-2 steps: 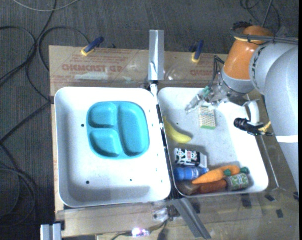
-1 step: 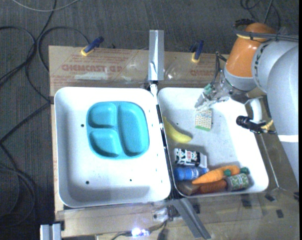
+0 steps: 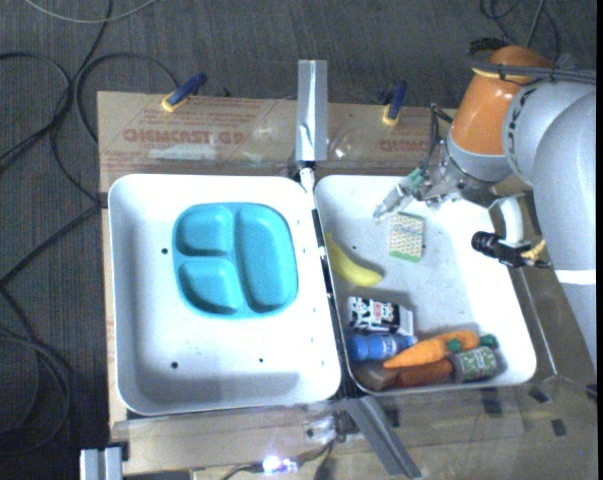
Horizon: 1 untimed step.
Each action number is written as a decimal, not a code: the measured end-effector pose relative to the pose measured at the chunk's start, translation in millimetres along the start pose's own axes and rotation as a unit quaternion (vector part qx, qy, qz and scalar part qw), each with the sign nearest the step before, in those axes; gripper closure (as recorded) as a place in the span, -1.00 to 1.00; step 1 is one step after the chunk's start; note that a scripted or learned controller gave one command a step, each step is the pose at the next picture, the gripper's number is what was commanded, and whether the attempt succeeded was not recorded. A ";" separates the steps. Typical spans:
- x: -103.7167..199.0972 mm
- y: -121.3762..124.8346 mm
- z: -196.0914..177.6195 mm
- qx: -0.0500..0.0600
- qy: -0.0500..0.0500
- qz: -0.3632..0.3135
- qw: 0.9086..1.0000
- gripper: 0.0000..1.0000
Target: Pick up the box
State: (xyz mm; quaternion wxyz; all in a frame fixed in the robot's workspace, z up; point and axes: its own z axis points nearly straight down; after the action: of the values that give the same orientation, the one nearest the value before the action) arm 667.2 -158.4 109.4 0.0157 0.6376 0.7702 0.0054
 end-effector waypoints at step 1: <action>8.0 -16.4 8.4 -0.002 -0.002 -0.026 1.000 -1.00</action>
State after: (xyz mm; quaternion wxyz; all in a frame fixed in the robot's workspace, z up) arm 649.8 -153.7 100.5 0.0181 0.6172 0.7866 0.0053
